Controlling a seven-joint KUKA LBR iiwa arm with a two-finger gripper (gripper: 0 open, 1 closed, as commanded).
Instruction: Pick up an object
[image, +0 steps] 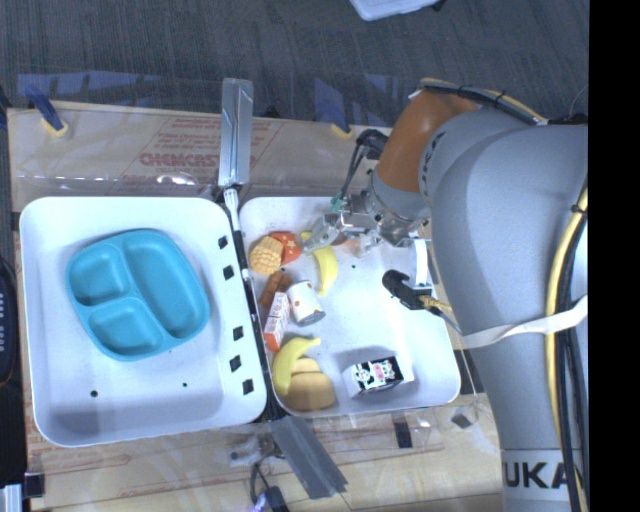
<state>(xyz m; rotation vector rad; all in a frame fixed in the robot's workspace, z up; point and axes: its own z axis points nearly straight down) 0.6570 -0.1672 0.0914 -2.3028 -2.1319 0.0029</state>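
Grey arm (500, 230) overhangs bin (440, 390); small banana (325, 268) lies near-upright.

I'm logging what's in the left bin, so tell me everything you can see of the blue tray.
The blue tray is a light blue plate that looks like smooth plastic, with rounded corners and three compartments: one long section along its right side and two smaller ones on the left. All three look empty. It lies flat, turned at a slant, on the floor of the left bin, toward the upper left part. Nothing touches it but the bin floor.
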